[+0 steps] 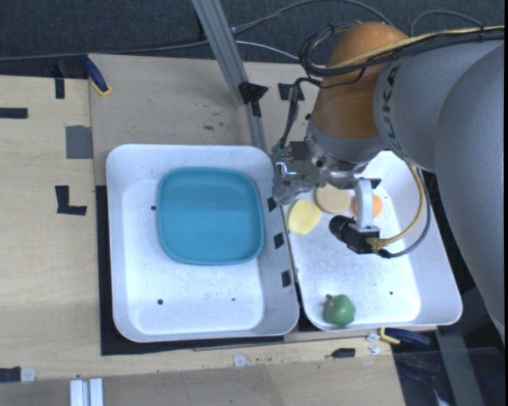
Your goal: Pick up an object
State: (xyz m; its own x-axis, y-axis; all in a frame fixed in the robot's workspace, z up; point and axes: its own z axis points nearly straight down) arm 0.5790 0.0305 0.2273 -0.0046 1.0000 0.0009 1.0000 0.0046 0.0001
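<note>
1. Yellow round object (305,218) is the likeliest target: it lies in the right bin (423,307), close against the wall shared with the left bin (131,252), at that bin's upper left end.
2. You are, by my reading, in the approach or descent step. The end effector (295,186) sits low over that same corner, just above and beside the yellow object, and nothing can be seen lifted.
3. Whether the end effector is open, closed or gripping, you cannot tell; the wrist and its fittings hide that part.
4. Your next move calls for care at the bin wall: the yellow object lies so near the divider that a descent risks striking the rim rather than straddling the object.
5. Other choices lie in the right bin: an orange-and-white item (366,203) just beyond the yellow one, partly under the arm, and a green fruit-like object (339,309) well apart near the front edge. A blue plate (210,215) rests in the left bin.
6. Arm pose: the grey arm (457,100) reaches in from the right above the surface (34,252), its orange band (360,49) uppermost, the wrist pointing steeply down, a black cable looping beside it.
</note>
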